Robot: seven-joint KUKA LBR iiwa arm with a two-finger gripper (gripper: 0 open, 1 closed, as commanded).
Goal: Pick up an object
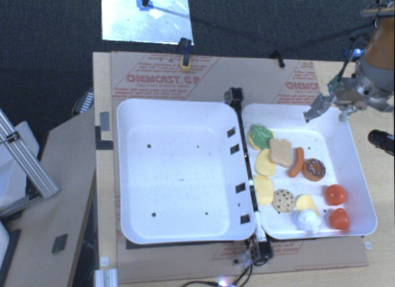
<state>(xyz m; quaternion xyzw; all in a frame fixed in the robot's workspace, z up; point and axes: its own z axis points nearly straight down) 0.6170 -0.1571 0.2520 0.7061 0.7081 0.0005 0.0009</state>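
The right bin [361, 174] holds several toy foods. A green lettuce piece [260, 136] lies at its upper left, beside a tan bread slice [281, 152], an orange sausage [297, 162] and a chocolate donut [314, 169]. Two yellow slices [265, 164] sit along the left wall, with a cookie [283, 200], a yellow wedge [306, 203] and a white ball [308, 220] below them. Two red tomatoes [335, 194] rest at the lower right. My gripper [328, 110] hangs above the bin's far right edge, open, with nothing between its fingers.
The left bin [126, 156] stands beside the right one, with black clips [237, 150] along the shared divider. A cardboard sheet [166, 76] lies under both bins. A metal plate [145, 8] sits at the back.
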